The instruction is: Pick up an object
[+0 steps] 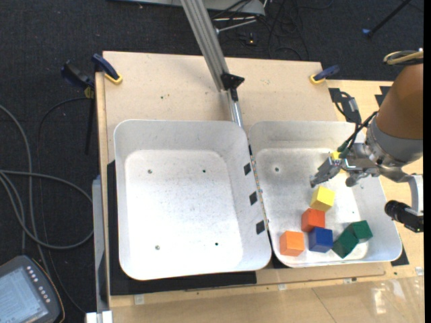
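Blocks are the pick here, and all 6 of them lie bunched toward the near right corner of the right bin (283, 147), which sits on the right half of the bench (168, 86). The yellow block (323, 198) is the one farthest from the near rim and stands a little apart at the top of the cluster; just below it a red-orange block (312, 219) touches a blue block (321, 239), with an orange block (291, 243) beside them to the left and 2 green blocks (353, 237) to the right against the near right wall. Such crowding likely comes from the bin's shallow curved floor, which lets loose pieces settle together. The claw (335, 169) hangs over the right bin just above and beyond the yellow block, its dark fingers (322, 174) spread apart and pinching nothing; no block lies between them. The arm reaches in from the right edge of the bench, tilted so the claw points down and toward the left. I judge the yellow block the easiest target, since it has free space on most sides, while the others press against neighbours or the wall. The left bin (135, 180) lies alongside.
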Robot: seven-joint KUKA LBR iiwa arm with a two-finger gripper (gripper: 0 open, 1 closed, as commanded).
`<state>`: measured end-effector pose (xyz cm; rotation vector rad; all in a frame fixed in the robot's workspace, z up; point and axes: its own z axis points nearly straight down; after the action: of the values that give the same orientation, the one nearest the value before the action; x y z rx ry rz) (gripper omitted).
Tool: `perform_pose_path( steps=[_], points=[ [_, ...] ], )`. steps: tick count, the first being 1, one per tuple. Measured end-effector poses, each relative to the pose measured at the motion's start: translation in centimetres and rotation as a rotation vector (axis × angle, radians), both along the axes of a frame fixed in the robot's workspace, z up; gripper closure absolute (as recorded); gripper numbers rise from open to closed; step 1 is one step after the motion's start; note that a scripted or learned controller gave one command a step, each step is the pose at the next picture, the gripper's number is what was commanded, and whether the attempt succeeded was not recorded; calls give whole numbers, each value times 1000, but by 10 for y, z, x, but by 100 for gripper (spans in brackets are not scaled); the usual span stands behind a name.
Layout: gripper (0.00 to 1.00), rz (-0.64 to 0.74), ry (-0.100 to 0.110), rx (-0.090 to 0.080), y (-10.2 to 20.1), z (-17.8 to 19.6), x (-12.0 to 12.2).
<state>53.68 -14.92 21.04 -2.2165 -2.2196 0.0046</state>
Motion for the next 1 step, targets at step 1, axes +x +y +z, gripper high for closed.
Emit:
perform_pose_path(
  steps=[1],
  points=[
    [0, -1, -5, -1, 0, 2, 1]
  ],
)
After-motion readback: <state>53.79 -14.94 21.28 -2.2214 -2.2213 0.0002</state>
